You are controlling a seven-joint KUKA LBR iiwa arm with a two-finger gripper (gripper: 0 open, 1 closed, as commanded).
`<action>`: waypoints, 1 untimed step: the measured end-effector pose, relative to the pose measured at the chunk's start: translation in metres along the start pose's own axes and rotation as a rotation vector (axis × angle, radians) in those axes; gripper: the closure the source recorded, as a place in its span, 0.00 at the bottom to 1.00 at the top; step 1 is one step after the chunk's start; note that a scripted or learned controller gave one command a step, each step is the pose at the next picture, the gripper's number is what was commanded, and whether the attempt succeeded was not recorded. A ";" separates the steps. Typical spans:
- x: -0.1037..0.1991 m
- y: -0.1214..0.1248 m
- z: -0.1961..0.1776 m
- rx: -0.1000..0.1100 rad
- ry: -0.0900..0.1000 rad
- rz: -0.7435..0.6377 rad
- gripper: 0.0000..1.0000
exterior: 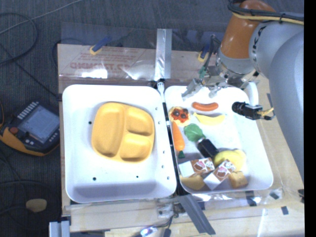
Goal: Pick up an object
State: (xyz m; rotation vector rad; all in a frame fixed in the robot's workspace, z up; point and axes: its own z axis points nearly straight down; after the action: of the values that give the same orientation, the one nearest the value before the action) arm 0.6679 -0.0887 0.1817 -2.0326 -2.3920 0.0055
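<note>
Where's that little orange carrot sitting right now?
The orange toy carrot lies in the right white bin, along its left wall, below a small orange flower-patterned piece and left of the green toy vegetable.

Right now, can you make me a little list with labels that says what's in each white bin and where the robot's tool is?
left bin: one yellow tray with three sections
right bin: toy food, namely a sausage, banana, carrot, green pepper, lemon, a black item and small cartons
tool: over the right bin's far edge, just above the sausage
tool's fingers: spread apart, nothing between them
arm: comes in from the right
</note>
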 end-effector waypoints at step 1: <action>-0.021 -0.003 0.081 -0.002 -0.001 -0.009 0.00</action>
State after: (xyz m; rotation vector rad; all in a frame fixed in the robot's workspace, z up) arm 0.6681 -0.1102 0.1011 -2.0232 -2.4029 0.0037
